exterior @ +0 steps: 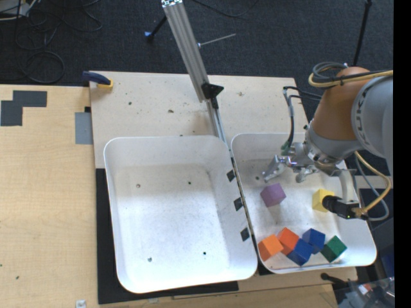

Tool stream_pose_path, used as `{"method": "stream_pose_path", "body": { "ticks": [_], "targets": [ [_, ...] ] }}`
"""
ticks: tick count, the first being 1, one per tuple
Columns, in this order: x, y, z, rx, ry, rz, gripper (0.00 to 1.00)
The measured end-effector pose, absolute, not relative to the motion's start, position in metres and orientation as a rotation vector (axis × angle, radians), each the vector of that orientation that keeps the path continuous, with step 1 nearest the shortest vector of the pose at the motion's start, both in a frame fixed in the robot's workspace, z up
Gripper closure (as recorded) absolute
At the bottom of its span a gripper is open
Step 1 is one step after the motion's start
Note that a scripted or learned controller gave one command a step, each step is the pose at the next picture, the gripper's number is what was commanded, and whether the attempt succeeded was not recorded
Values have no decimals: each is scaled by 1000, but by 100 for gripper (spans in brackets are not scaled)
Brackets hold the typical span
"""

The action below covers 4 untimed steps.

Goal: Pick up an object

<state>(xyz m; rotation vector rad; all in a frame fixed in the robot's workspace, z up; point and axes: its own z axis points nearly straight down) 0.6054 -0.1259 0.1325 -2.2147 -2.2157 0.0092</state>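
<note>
Purple cube (273,195): small, matte, tilted, lying in right bin (366,252). Count: 1 purple, 1 yellow (321,199), 2 orange (270,246), 2 blue (313,239), 1 green (334,248); 2 bins. Hand (287,165) hovers just above and beside the purple cube, fingers spread, gripping nothing.

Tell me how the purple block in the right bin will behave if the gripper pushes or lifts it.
The purple block looks like a small, rigid cube, so it should probably slide rather than roll. It lies apart from the other blocks, so a push likely moves it alone. Its flat faces probably suit the gripper.
</note>
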Motion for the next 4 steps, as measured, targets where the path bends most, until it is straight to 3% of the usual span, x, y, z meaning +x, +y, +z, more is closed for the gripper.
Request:
{"method": "stream_pose_path", "body": {
  "ticks": [1, 2, 4],
  "targets": [
    [606, -125, 90, -2222, -2219, 1, 0],
    [606, -126, 101, -2227, -2212, 1, 100],
    [608, -134, 202, -2224, -2222, -2, 100]
  ]
}}
